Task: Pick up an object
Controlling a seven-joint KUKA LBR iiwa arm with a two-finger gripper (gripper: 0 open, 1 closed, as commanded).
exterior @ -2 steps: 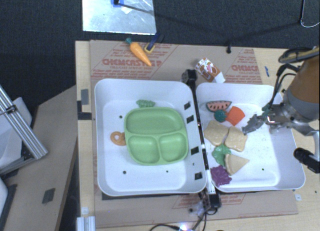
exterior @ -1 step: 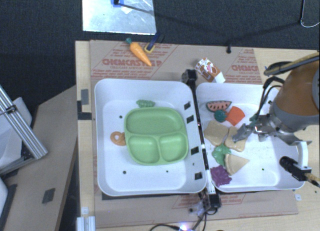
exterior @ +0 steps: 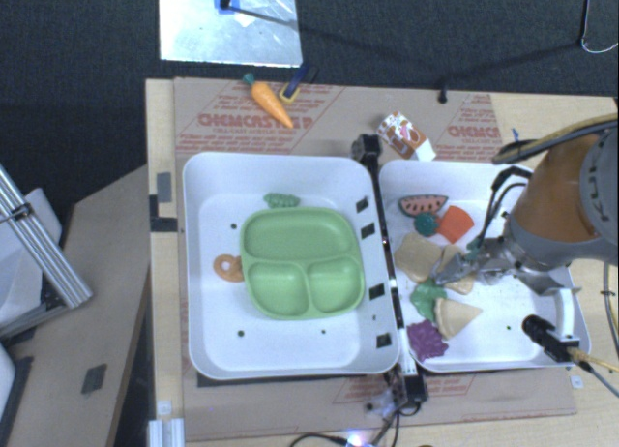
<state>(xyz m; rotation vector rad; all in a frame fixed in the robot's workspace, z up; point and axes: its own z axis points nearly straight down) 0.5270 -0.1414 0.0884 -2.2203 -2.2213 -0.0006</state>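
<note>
The right bin (exterior: 503,339) holds a watermelon slice (exterior: 424,206), an orange-red piece (exterior: 456,223), a tan flat piece (exterior: 416,255), a green leafy piece (exterior: 425,295), a pale wedge (exterior: 456,316) and a purple grape bunch (exterior: 427,340). My gripper (exterior: 451,274) reaches in from the right and sits low in this bin, between the tan piece and the pale wedge, just right of the green piece. Nothing shows as lifted.
The left bin (exterior: 208,339) carries a green divided plate (exterior: 296,263), a small orange ring (exterior: 229,268) and a small green piece (exterior: 282,200). Behind the bins on the cardboard lie a toy carrot (exterior: 271,104) and a small packet (exterior: 404,135). A shiny sheet (exterior: 230,7) lies farther back.
</note>
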